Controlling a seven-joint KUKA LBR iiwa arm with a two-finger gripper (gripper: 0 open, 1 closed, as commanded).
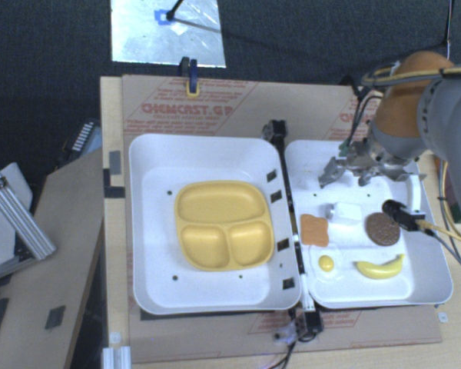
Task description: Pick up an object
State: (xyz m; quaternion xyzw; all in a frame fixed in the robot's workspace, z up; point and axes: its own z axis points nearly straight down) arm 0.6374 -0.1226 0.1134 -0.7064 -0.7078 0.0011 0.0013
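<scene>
**Bins: two.** The left bin [142, 206] and the right bin [303, 164] are set side by side, both white and shallow, with black clips [275, 131] fitted along the seam between them.

**Left bin contents: one item.** A yellow tray [221, 225] with three compartments is laid flat near the middle of the floor.

**Right bin contents: five items, all graspable.**
- One orange-brown slice [314, 230] is placed near the left wall.
- One fried-egg toy [326, 265] is placed just in front of the slice.
- One banana [380, 267] is placed to the right of the egg toy, near the front wall.
- One brown disc [383, 229] is placed just behind the banana.
- One small white piece [344, 210] is placed between the slice and the disc; its kind cannot be told.

**Gripper: one.** The gripper [344, 177] is positioned over the rear half of the right bin, behind all five items. Its two fingers are seen spread apart, and nothing is held between them. The grey arm [449, 121] is entered from the right.

**Surface and surroundings.** Both bins are carried on a pale board bench [215, 102] printed with red lettering. One yellow-and-blue clamp [190, 79] is fixed at its rear edge. Dark carpet [46, 52] is seen around the bench, one shiny silver sheet [138, 21] is laid on it behind the bench, and one aluminium rail [19, 221] is seen at the left.
</scene>
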